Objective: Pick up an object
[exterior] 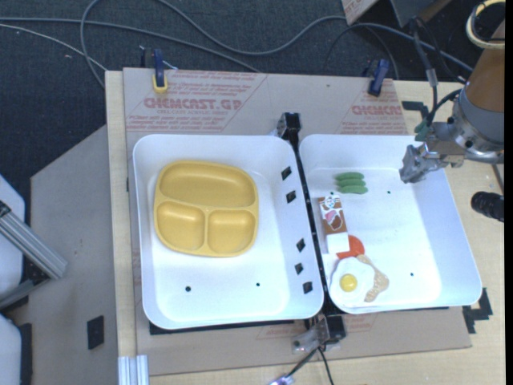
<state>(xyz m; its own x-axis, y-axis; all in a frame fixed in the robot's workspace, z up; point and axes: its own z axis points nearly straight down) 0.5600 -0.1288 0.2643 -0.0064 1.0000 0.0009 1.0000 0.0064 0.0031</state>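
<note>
The green pea pod [351, 184] is the object lying nearest my gripper [414, 167], so I judge it the likeliest pick; it rests flat on the floor of the right bin [433, 255], toward the far side and left of centre.

From the camera view, my gripper hangs over the far right part of that bin, near its rim, well apart from the pod and from everything else; nothing sits between its tips, and whether they are spread or pressed together I cannot tell at this size. My arm comes in from the right, which is probably why I stand on that side of the bin.

Counting the right bin: 1 pea pod, 1 small brown and white packet [331, 212] hard against the left wall, 1 red and white piece [345, 245] just nearer than it, and 1 fried egg toy [356, 282] at the near left corner. These 3 crowd the wall, which I judge makes them awkward to close on.

The left bin [160, 295] holds 1 yellow divided tray [206, 208] with 3 compartments, lying flat toward the far left. 2 bins stand side by side, touching along a dark divider [298, 215]. 2 blue clamps [159, 67] pin the board at the far edge.
</note>
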